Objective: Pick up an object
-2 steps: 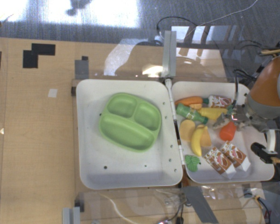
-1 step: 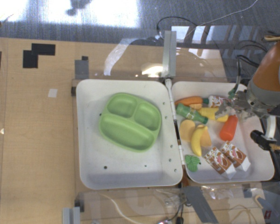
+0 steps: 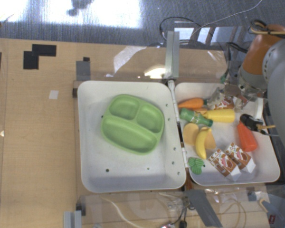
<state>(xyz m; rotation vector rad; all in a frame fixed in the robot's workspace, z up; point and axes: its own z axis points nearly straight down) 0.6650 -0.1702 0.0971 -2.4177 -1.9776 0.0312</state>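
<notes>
My gripper (image 3: 231,92) hangs low over the far side of the right bin (image 3: 270,175), under the grey arm with its orange band. A small brown-and-white carton (image 3: 217,102) lies right beside it, touching or nearly so. Close by are an orange carrot (image 3: 192,103), a green bottle (image 3: 194,117) and a yellow corn-like piece (image 3: 220,115). Nearer the front lie yellow bananas (image 3: 200,139), an orange-red piece (image 3: 247,137), two red-and-white cartons (image 3: 231,160) and a small green item (image 3: 196,164).
The left bin (image 3: 92,175) bears a green divided plate (image 3: 132,123) in its middle. A metal post (image 3: 172,56) stands at the back where the two bins meet. Wooden bench surface spreads to the left.
</notes>
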